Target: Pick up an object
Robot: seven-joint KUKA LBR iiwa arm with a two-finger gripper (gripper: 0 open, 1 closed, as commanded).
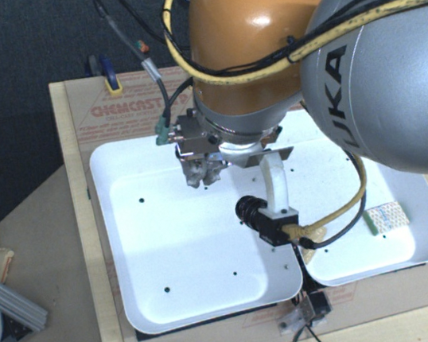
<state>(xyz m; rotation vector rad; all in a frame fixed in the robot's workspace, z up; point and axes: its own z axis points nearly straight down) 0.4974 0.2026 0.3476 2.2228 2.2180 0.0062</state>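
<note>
One arm (358,63) takes up the upper right of the frame, its grey casing and orange band (250,15) covering much of the bench's far side. Below it lie two white bins side by side: the left bin (173,269) spreads over the centre and lower left, and the right bin (419,242) shows at the lower right, partly under the arm. They meet along a shared edge near the bottom centre.

One yellow cable (342,214) loops from the wrist down across the right bin to a black fitting at that shared edge.

One small object is visible for picking: a flat patterned card (387,217) with a green edge, lying in the right bin near its lower right side, well apart from the gripper.

The gripper (202,172) hangs over the upper middle of the left bin, close to its far wall. Whether its fingers are spread or pressed together cannot be told; nothing can be seen between them.

The left bin's floor is open white across its lower half, marked by four small dark dots.
</note>
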